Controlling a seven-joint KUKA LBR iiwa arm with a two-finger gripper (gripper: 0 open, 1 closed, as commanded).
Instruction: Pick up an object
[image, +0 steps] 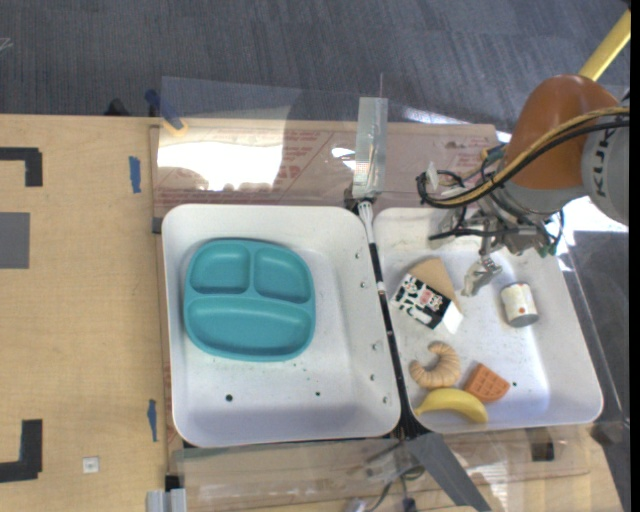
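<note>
A: Looking down on two white bins side by side, the left bin (200, 400) holds a teal divided plate (250, 298). The right bin (570, 390) holds the small things: a tan wedge (436, 274), a black-and-white printed packet (421, 300), a white cylinder (519, 303), a curled shrimp-like toy (436, 366), an orange waffle piece (487, 382) and a yellow banana (452, 403).

B: Where is the gripper?

A: The gripper (483, 274) hangs over the right bin's upper middle, between the wedge and the cylinder. Nothing sits between its fingers; how wide they stand I cannot tell.

B: Which object is nearest, and how does it lie?

A: The white cylinder, just right of the gripper. It lies on its side, long axis running up and down the view, tilted slightly.

B: How should the pick go?

A: I would centre above the cylinder, set the fingers across its short width, descend straight, and close gently so it does not roll away.
</note>
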